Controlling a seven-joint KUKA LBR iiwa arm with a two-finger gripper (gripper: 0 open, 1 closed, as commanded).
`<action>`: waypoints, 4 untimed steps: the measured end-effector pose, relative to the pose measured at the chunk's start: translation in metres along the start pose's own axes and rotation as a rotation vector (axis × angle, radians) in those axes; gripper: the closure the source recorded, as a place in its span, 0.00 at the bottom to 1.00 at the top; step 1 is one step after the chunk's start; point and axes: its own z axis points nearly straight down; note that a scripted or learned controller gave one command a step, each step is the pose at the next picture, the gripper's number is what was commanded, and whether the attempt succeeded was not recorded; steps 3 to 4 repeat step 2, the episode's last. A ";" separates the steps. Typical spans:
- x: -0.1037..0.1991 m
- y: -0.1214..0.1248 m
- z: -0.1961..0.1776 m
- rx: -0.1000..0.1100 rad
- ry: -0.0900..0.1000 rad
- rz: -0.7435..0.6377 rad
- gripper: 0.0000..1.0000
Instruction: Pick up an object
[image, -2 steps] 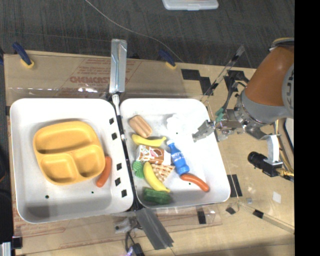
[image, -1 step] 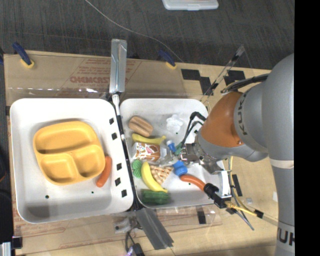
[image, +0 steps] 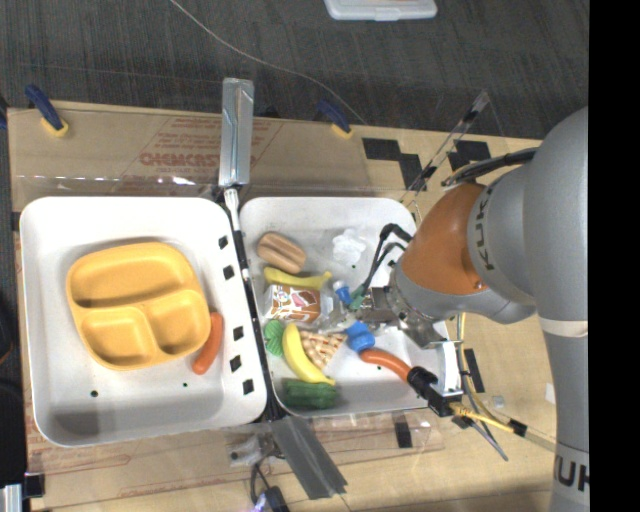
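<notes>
Over right bin (image: 300, 210), pincer (image: 372, 312) mostly hidden beneath arm; grip state unclear.

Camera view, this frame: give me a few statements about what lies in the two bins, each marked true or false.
1. The yellow divided tray lies in the left bin. True.
2. An orange carrot-like piece lies beside the tray in the left bin. True.
3. The hot dog bun lies in the left bin. False: it lies in the right bin, near its far-left corner.
4. The banana rests on the yellow tray. False: it lies in the right bin among other toy food.
5. The arm reaches over the right bin. True.
</notes>
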 end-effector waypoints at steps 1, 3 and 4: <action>0.002 0.003 -0.012 -0.003 0.003 -0.008 1.00; 0.042 -0.009 -0.124 0.005 0.003 0.004 1.00; 0.042 -0.009 -0.124 0.005 0.003 0.004 1.00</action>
